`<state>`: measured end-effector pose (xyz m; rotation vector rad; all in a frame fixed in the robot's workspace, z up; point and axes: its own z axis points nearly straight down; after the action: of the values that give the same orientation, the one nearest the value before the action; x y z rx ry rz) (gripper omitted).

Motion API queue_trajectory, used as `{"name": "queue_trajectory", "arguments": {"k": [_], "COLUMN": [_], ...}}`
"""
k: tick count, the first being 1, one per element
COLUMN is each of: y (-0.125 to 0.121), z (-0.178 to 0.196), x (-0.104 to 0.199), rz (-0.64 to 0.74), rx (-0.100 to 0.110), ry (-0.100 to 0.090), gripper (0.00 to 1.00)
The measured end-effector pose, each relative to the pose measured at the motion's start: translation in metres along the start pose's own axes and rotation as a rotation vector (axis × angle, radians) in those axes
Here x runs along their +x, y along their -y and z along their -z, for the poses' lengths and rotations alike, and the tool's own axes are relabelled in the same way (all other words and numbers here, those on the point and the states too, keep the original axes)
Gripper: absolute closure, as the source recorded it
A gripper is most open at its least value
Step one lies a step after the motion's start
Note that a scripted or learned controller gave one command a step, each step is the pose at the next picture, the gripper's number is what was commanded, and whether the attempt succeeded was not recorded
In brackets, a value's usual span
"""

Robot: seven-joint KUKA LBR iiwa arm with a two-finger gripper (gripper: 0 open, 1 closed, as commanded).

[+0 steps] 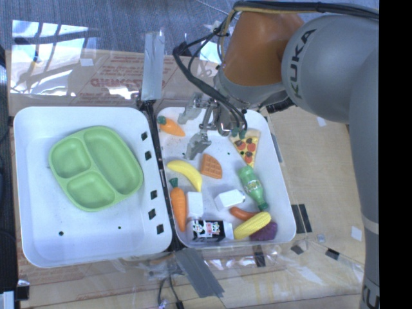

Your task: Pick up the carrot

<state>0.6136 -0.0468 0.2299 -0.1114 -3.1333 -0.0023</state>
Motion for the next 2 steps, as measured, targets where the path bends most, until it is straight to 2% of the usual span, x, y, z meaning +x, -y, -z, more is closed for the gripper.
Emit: {"name": "queue_trajectory", "arguments": {"k": [1,2], "y": [-0.009,0.05], "z": [-0.019,-0.113], "x": [0.078,0.082], "rz": [-0.024,0.115], "rx": [0.001,0.003], "ry": [0.004,0.025], "gripper": [0.0,0.0]}}
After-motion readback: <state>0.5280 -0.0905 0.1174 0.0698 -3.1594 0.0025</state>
